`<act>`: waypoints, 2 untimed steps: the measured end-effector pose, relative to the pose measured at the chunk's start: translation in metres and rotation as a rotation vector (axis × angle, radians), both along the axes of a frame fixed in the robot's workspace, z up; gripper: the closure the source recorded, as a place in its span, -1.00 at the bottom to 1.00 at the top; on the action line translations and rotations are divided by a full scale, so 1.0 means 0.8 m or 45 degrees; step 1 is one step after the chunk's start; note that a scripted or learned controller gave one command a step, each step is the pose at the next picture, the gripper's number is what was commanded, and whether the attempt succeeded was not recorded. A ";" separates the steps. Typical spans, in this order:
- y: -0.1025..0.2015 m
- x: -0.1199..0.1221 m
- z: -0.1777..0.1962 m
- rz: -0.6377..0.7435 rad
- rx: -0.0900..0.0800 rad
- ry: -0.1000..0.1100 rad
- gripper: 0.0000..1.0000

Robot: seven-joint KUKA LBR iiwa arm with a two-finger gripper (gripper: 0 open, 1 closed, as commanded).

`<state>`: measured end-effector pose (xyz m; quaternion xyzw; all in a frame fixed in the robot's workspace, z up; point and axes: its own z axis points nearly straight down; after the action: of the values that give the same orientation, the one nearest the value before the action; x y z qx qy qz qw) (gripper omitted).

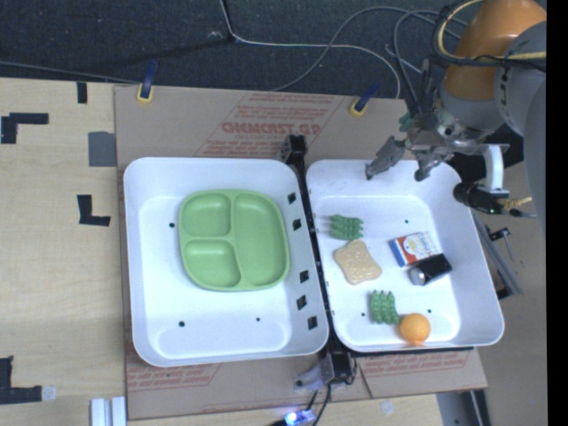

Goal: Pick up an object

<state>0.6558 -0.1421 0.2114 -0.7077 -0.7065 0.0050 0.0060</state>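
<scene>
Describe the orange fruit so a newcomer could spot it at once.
Start at the right-hand white bin, the one holding several small items rather than the green divided plate. Go to its near edge, toward the right corner. There sits the orange, round and bright, touching a small green leafy piece; nothing else in the bin is round or orange.

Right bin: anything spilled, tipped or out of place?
Nothing stands out. In the right bin lie two green toys, a tan slice, a small box, a black block and an orange, all apart from one another. The open hand hovers at the bin's far edge.
</scene>
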 end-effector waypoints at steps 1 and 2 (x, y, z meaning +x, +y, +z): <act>0.000 0.004 0.011 0.004 -0.002 -0.018 -1.00; -0.010 -0.005 -0.054 0.002 -0.004 -0.012 -1.00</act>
<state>0.6516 -0.1497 0.1682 -0.7071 -0.7072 0.0026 0.0016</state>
